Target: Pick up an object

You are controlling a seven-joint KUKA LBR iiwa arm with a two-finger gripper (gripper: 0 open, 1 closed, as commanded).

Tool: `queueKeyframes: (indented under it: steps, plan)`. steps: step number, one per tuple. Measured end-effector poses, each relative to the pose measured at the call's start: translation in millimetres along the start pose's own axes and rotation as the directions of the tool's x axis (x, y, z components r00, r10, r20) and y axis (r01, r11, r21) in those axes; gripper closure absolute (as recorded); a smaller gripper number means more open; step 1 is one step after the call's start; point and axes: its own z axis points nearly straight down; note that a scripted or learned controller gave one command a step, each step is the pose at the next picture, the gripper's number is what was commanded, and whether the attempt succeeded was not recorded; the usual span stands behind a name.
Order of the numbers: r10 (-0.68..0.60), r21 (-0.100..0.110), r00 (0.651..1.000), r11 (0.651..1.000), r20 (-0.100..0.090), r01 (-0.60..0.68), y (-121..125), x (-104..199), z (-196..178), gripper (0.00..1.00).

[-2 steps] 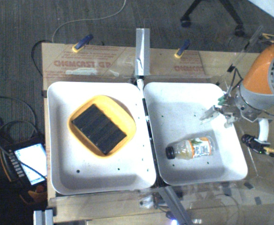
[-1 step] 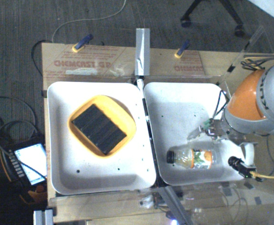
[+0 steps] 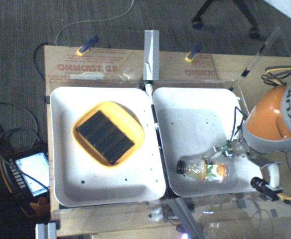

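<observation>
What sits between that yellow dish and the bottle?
The camera view shows bare white bin floor and the ridge where both bins meet between the yellow dish and the bottle.

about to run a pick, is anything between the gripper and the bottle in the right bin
Nothing visible stands in the way. The bottle lies on its side near the front of the right bin, with bare bin floor around it. The gripper hangs right beside the bottle's far end. The yellow dish sits apart in the left bin.

Two blue clamps point(image 3: 87, 45) on cardboard sheet point(image 3: 105, 66); office chair point(image 3: 228, 4) on carpet point(image 3: 16, 14).
</observation>
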Motion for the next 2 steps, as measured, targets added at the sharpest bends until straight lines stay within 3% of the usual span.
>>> queueKeyframes:
  steps: [1, 2]
  plan:
    - [-0.002, -0.002, 1.0, 1.0, -0.005, 0.002, 2.4, 1.9, -10.9, 1.0]
    - [-0.004, -0.003, 1.0, 1.0, -0.007, 0.004, 3.8, 3.5, -19.7, 1.0]
